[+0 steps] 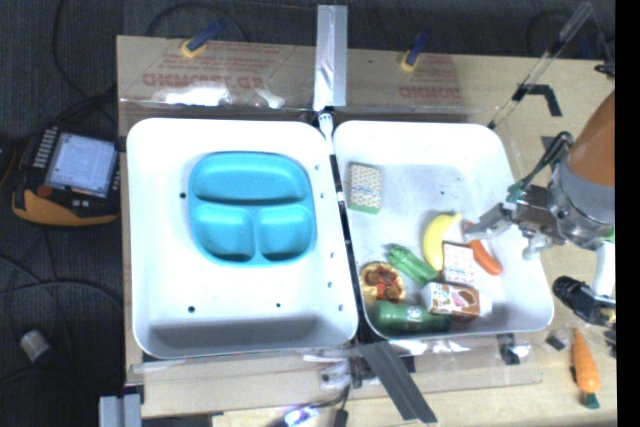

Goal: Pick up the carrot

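Gripper (500,223) hangs over the right bin (425,143); I cannot tell its state. Just beside it lies the carrot (485,257), touching a small box (458,266) near a banana (437,237). Blue tray (252,205) sits in the left bin (160,245).

My claw (497,227) hangs over the right bin (420,140), just above the carrot (486,258), which lies beside a small carton (458,265) and a banana (437,237). Whether I touch the carrot is unclear. The left bin (160,315) holds a blue tray (250,205).
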Controlling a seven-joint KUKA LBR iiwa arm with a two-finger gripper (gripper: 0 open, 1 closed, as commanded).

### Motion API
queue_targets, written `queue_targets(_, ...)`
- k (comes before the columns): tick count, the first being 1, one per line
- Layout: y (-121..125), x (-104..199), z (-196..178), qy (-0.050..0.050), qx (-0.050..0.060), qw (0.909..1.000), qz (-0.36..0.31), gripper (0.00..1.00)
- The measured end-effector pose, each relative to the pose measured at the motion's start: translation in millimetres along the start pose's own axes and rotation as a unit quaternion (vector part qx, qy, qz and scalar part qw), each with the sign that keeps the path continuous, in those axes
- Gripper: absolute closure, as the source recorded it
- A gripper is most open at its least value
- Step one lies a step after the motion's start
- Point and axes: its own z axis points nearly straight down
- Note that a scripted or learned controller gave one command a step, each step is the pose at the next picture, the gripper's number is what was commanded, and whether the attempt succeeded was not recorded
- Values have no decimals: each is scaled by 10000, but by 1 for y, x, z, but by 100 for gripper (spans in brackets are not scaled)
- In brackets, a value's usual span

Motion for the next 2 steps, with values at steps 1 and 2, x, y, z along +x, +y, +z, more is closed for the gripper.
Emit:
queue_targets(1,-9,13,-48,-8,-1,9862,1654,0)
queue_targets(2,-4,-8,-98,-16,-5,9414,3372,0)
